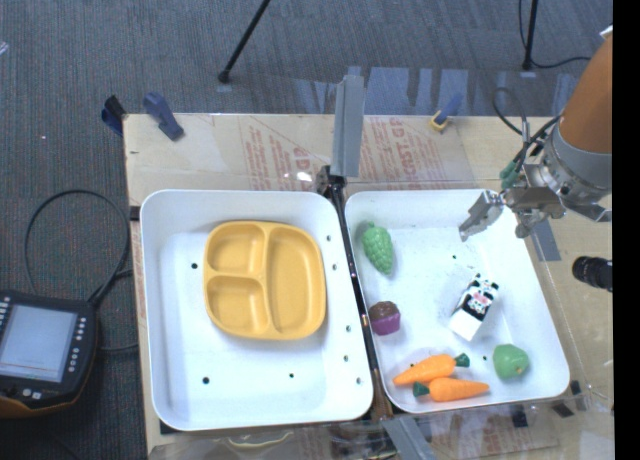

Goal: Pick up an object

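Bench (250,148) is flat brown board under a clear glossy sheet, red print showing through. On it two shallow white plastic bins with rounded corners, side by side. Left bin (170,328) holds a yellow divided tray (266,279), smooth matte plastic, three compartments, rounded rectangle, nothing in it. Right bin (430,218) holds all the small toys. My arm (595,108) comes in from the right, orange band above a grey wrist. My gripper (511,214) hangs over the upper right part of the right bin, fingers spread apart, nothing between them, apart from every toy. Candidates for pickup, all in the right bin: two orange carrots (440,378) with green tops, tapered, smooth, lying near the front edge, one just behind the other. Green bumpy grape bunch (378,248), oval, near the left wall. White carton with black cow patches (475,308), boxy, tilted, mid-right, below my gripper. Small green rounded fruit (511,361), glossy, front right corner, just beside the carrots. Purple lumpy piece (385,318), smallest, near the left wall below the grapes.
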`<state>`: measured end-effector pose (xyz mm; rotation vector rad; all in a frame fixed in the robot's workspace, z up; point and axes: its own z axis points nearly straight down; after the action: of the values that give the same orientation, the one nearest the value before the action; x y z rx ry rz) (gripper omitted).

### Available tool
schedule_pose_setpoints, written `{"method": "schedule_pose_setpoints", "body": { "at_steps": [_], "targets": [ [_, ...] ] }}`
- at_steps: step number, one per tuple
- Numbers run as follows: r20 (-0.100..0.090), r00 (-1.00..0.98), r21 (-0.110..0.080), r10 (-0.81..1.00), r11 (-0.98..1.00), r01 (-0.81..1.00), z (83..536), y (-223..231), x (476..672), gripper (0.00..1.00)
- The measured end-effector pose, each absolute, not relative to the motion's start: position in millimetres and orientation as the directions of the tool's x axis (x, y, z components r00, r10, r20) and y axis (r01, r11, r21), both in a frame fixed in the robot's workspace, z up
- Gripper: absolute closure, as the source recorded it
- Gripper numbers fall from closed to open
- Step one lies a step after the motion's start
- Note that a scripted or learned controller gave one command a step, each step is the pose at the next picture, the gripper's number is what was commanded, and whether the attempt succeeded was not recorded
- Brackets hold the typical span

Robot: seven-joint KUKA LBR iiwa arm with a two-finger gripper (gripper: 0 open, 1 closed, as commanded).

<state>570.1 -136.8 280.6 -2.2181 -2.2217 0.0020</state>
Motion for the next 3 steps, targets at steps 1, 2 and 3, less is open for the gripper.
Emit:
{"method": "schedule_pose_setpoints", "body": {
  "at_steps": [1, 2, 3],
  "targets": [
    [0.000, 0.217, -0.013, 0.976, -0.217, 0.976, 163.6, -159.6, 557.7, 0.00],
    [0.002, 0.284, -0.007, 0.959, -0.284, 0.959, 85.1, -197.5, 544.2, 0.00],
    [0.004, 0.290, -0.010, 0.957, -0.290, 0.957, 94.5, -198.8, 543.5, 1.00]
  ]
}}
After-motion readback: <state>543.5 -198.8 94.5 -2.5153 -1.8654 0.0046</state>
